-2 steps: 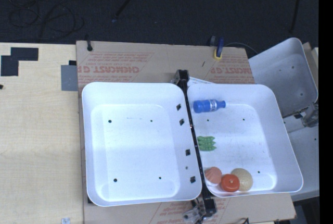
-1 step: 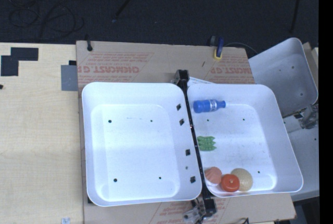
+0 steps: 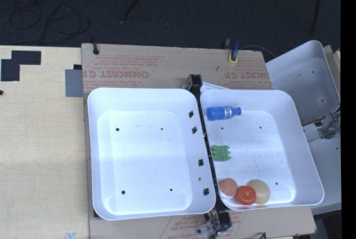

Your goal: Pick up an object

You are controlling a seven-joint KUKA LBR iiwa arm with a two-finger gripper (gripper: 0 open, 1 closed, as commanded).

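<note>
Camera view, left to right: left white bin (image 3: 105, 115) on the desk (image 3: 39, 138), touching the right white bin (image 3: 289, 115) at a black clip strip (image 3: 203, 143). In right bin: blue bottle (image 3: 222, 113) lying near the back, green toy (image 3: 220, 153) mid-left, pink piece (image 3: 227, 185), red round thing (image 3: 246, 195), tan ball (image 3: 260, 190) huddled at front. Hand state: cannot tell.

Open room left, clutter right

The left bin (image 3: 144, 154) offered bare floor; in the right bin (image 3: 278, 121), a blue bottle (image 3: 223, 113) lay upper left, a green item (image 3: 220, 153) mid-left, and three round pieces (image 3: 245, 192) crowded the lower edge.
</note>
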